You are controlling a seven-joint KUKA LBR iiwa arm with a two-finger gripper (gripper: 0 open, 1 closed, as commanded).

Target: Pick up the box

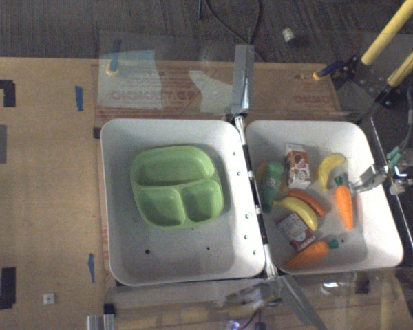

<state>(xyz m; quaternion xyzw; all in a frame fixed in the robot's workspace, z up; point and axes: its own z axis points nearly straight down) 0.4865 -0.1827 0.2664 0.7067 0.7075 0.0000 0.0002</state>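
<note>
Hanging just right of the long carrot (344, 205), over the right bin's (382, 253) rim, the gripper (380, 176) grips nothing; whether it is open or closed I cannot tell. Probably it waits there because no approach has started yet. Left of this carrot lie two bananas (332, 167), one orange vegetable (311, 201) and a second carrot (310, 253). Two boxes are also left of it: a white carton (297, 165) higher up and a dark red box (294, 230) lower down. Far left of the carrot, one green divided plate (175, 185) sits alone.
</note>
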